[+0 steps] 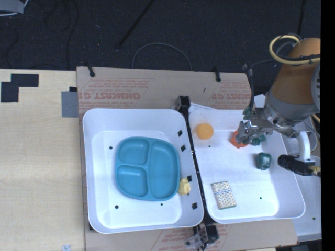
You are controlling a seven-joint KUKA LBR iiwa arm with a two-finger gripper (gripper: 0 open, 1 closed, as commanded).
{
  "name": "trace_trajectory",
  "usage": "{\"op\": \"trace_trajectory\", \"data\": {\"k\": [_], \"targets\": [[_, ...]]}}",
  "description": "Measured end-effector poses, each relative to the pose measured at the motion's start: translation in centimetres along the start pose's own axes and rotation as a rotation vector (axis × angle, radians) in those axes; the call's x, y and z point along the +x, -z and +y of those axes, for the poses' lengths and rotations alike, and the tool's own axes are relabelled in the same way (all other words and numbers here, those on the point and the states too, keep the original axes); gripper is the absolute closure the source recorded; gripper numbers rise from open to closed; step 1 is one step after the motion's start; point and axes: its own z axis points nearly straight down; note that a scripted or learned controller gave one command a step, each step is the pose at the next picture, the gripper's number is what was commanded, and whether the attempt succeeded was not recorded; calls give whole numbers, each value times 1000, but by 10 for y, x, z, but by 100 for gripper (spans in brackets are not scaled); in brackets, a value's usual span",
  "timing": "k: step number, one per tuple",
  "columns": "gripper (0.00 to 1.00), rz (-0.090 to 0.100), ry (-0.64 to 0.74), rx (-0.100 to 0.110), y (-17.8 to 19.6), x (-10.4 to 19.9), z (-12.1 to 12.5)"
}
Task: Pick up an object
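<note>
Where end effector [251, 132] hovers: orange ball [204, 131], teal object [263, 161] near.

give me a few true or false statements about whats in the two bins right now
1. The blue divided plate lies in the left bin. True.
2. The orange ball lies in the left bin. False: it lies in the right bin, near the divider.
3. The end effector hangs over the right bin, by a small orange-red object. True.
4. The small patterned packet rests on the plate. False: it lies on the right bin's floor.
5. A teal object lies in the right bin. True.
</note>
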Motion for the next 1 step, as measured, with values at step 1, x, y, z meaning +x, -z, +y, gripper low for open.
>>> {"op": "trace_trajectory", "data": {"k": [1], "targets": [[100, 0, 1, 0, 9, 49, -8]]}}
